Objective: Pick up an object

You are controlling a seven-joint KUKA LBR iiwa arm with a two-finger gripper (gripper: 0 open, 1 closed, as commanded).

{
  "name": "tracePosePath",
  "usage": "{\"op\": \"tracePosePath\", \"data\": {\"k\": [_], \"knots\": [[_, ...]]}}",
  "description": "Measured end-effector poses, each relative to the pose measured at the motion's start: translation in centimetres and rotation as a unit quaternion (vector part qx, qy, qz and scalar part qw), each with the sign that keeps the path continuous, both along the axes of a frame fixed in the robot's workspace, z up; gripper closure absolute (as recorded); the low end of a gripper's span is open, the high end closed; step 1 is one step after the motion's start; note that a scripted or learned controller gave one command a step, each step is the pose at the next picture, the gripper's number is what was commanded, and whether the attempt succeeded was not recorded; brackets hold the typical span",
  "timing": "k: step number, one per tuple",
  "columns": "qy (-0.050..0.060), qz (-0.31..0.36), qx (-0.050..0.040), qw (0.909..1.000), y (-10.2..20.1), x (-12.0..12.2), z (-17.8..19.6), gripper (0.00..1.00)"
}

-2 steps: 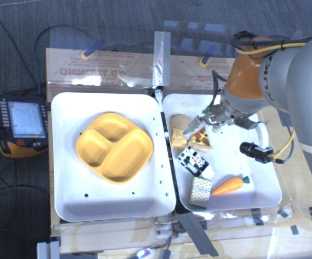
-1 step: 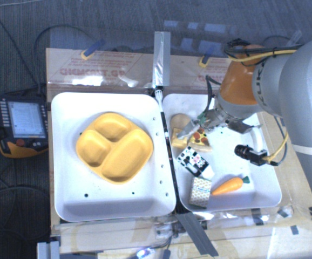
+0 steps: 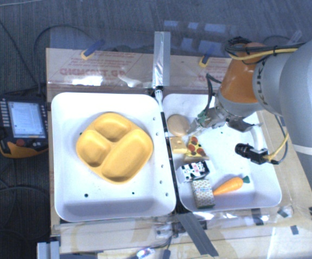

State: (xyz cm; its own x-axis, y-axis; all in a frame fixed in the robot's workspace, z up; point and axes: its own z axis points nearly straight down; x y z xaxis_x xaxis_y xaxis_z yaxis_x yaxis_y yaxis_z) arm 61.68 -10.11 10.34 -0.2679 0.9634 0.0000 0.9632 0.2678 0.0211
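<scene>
The right bin (image 3: pixel 264 196) holds several small items. A tan round piece (image 3: pixel 177 124) lies at its upper left, with a pizza-slice toy (image 3: pixel 193 145) just below it. A black-and-white patterned box (image 3: pixel 194 170) and a grey speckled block (image 3: pixel 203 192) sit near the front left. An orange carrot (image 3: pixel 230 185) lies at the front middle. My gripper (image 3: pixel 203 117) reaches down from the orange-banded wrist (image 3: pixel 238 84) and hangs just right of the tan piece, above the pizza slice. Nothing shows in its grasp.
The left bin (image 3: pixel 69 198) holds a yellow three-compartment dish (image 3: pixel 114 146). A black cable fitting (image 3: pixel 250 151) hangs off the arm over the right bin. A handheld control pendant (image 3: pixel 20 124) lies left of the bins. The grey arm covers the right bin's far right corner.
</scene>
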Motion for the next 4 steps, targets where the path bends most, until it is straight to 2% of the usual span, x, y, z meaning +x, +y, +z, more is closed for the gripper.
{"op": "tracePosePath", "data": {"k": [1,2,3,4], "knots": [[0.012,0.051,-0.0033,0.9986,-2.5,-6.7,9.8,1.00],[0.012,0.051,-0.0029,0.9986,-2.5,-6.7,9.8,0.00],[0.013,0.101,-0.0027,0.9948,-0.3,-6.4,3.2,0.00],[0.007,0.099,-0.0037,0.9950,-0.2,-1.0,-1.5,0.00]]}}
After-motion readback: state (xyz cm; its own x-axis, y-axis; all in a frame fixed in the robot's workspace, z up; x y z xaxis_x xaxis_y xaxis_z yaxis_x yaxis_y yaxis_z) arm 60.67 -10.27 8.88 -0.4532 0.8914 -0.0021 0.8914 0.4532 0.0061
